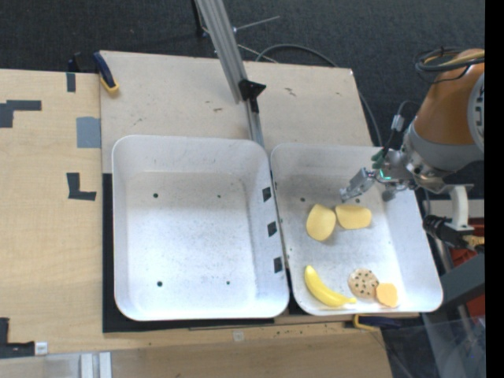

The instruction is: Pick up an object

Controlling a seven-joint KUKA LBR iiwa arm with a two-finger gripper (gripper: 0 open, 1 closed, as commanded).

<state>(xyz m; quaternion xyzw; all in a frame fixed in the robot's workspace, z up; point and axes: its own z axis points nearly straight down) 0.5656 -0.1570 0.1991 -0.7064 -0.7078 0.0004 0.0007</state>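
Observation:
In the right bin point(409, 235) lie two pale yellow lumps: a rounder one point(320, 222) and a flatter one point(353, 216) just right of it. Near the bin's front edge rest a yellow banana point(325, 288), a speckled cookie point(363, 283) and a small orange piece point(387, 294). My gripper point(358, 186) hovers over the back part of the right bin, just above and behind the flatter yellow lump, pointing left. Nothing shows between its fingers.
The left bin point(126, 211) stands beside the right one, with a black divider strip between them. A grey metal pole point(224, 46) slants across the bench behind the bins. A blue and yellow clamp point(106, 73) sits at the bench's back left.

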